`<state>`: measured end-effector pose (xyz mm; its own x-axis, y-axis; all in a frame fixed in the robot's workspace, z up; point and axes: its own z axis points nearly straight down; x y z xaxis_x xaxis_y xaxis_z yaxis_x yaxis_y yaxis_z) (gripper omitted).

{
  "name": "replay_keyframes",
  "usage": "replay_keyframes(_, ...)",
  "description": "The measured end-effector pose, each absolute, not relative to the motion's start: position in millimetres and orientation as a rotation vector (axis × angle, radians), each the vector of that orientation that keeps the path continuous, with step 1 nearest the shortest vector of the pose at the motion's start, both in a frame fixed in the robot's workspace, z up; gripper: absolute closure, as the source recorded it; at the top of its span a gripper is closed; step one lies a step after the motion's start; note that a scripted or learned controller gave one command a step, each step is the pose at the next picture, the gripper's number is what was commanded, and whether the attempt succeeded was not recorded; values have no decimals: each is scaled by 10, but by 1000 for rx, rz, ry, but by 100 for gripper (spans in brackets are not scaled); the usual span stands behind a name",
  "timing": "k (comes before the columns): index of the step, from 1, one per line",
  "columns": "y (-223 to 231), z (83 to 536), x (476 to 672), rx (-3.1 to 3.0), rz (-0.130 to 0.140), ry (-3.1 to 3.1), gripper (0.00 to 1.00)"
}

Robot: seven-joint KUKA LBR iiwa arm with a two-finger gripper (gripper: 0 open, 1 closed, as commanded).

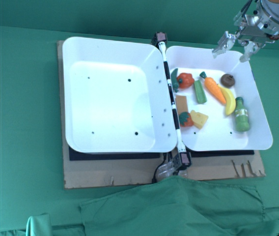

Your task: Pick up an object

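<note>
My gripper (235, 48) hangs above the far edge of the right bin (218, 132), open, with nothing between its fingers. Below it in that bin lie a brown round piece (228, 80), an orange carrot (214, 89), a yellow banana (229, 102) and a green bottle (241, 115). Further left are a green cucumber stick (199, 91), a red tomato with green leaves (183, 79), a brown block (181, 103), a strawberry (185, 119) and a yellow cheese wedge (199, 118).
The left bin (80, 127) sits beside the right one, joined by a white hinge strip (171, 97). Both rest on a cardboard sheet (105, 173) over green cloth. Folded green fabric (179, 208) lies at the front.
</note>
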<state>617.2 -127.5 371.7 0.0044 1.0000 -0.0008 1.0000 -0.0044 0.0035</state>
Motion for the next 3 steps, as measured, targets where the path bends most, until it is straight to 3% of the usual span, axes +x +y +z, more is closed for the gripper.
replay_keyframes(1, -1757, 2862, 6519, 2229, -6, 2213, 0)
replay_keyframes(2, -1878, 2112, 7020, 2219, 0, 2215, 0)
replay_keyframes(3, -1872, 2087, 7007, 2221, 0, 2215, 0)
